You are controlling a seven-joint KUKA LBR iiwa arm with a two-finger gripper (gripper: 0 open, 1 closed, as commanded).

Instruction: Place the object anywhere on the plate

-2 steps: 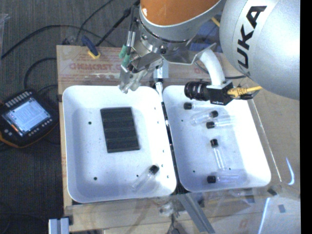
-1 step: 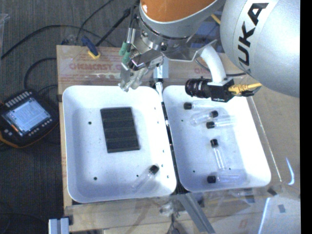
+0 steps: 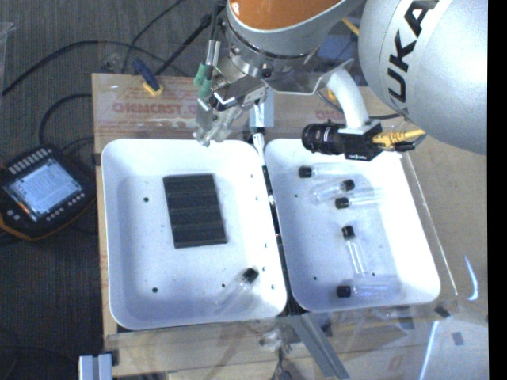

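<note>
A black ribbed plate (image 3: 194,210) lies flat in the middle of the left bin (image 3: 127,236). A clear vial with a black cap (image 3: 240,285) lies near that bin's front right corner, apart from the plate. My gripper (image 3: 209,133) hangs above the far edge of the left bin, behind the plate and a little to its right. Nothing can be made out in it from this angle.
The right bin (image 3: 416,244) holds several clear vials with black caps, among them one near the back (image 3: 333,190), one in the middle (image 3: 354,248) and one at the front (image 3: 364,289). A teach pendant (image 3: 40,192) lies off the bench to the left.
</note>
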